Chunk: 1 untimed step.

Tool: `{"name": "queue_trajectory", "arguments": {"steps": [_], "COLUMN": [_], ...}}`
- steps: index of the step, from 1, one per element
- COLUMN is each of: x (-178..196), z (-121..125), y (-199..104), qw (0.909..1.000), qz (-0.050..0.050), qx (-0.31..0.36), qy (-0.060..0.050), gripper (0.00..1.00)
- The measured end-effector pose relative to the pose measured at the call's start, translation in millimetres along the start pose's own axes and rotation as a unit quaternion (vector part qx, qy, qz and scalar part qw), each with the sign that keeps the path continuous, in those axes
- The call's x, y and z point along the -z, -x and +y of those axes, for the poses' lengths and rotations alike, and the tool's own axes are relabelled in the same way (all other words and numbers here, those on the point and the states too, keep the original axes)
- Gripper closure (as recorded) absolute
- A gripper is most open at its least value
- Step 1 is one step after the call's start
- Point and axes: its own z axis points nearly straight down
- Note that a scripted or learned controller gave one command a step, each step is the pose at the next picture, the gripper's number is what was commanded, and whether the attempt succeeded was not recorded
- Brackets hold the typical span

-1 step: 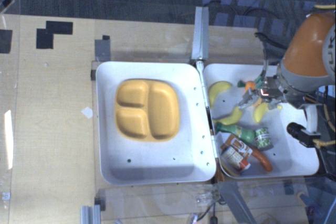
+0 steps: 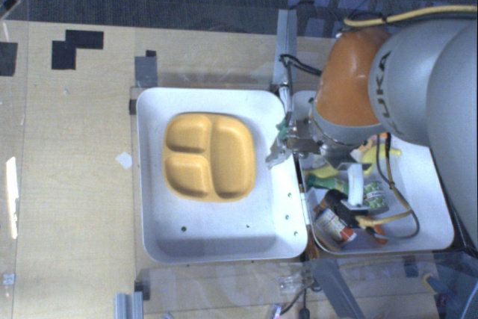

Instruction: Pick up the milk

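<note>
Tool [image 2: 280,149] hanging just right of the yellow tray [image 2: 209,156], over the left bin's [image 2: 149,220] right rim; grip state impossible to tell. Milk possibly the white carton [image 2: 355,187] among clutter in the right bin [image 2: 437,235], beneath the arm [image 2: 403,78].

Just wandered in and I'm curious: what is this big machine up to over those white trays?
A grey robot arm reaches in over the right bin, which holds a jumble of small grocery items. It is meant to pick up a milk. The left bin holds a yellow divided tray.
</note>
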Motion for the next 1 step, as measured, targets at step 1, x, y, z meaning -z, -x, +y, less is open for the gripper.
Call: {"name": "queue_trajectory", "arguments": {"steps": [1], "x": [11.1], "z": [1.8], "y": [0.0], "qw": [1.0], "qz": [0.001], "qx": [-0.001], "qy": [0.002], "gripper": [1.0]}}
